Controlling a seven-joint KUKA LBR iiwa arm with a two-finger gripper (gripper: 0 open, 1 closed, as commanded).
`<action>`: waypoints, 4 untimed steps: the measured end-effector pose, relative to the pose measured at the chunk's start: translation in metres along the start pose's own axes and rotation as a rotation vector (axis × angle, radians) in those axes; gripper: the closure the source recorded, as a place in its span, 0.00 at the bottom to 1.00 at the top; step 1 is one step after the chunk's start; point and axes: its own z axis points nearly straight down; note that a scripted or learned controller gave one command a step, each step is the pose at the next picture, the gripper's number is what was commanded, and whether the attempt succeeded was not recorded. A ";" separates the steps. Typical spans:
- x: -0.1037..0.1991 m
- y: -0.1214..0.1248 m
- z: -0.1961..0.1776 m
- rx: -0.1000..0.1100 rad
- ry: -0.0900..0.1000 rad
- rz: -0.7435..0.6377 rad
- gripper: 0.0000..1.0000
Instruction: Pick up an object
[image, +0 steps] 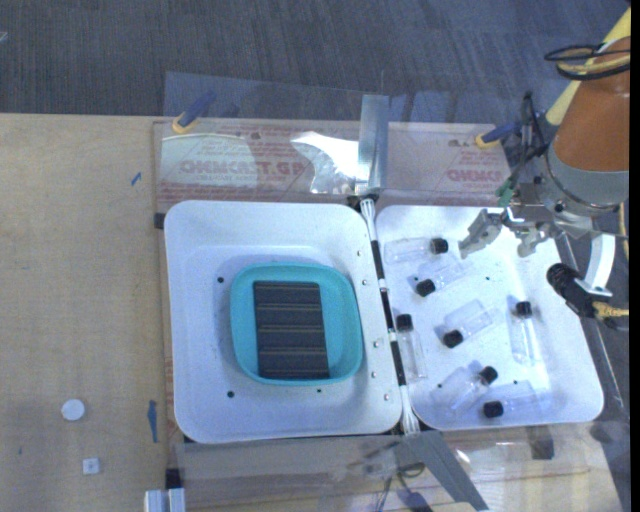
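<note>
Grey pincer (497, 228) above clear vials (462, 323)

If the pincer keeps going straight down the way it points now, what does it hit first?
Probably the clear vial with a black cap at the far end of the right bin, just left of the pincer; otherwise bare bin floor. Depth is hard to judge from this slanted view.

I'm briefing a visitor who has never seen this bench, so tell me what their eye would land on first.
The turquoise tray with a dark ribbed block on it stands out at the centre of the left bin. In the right bin, several clear vials with black caps lie scattered. The gripper hangs over that bin's far edge, below the arm's orange band.
</note>
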 end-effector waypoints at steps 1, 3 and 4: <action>-0.026 0.039 0.141 -0.004 -0.001 -0.025 0.00; 0.017 0.019 0.140 -0.011 -0.001 -0.068 1.00; 0.061 0.042 0.019 -0.003 -0.002 -0.068 1.00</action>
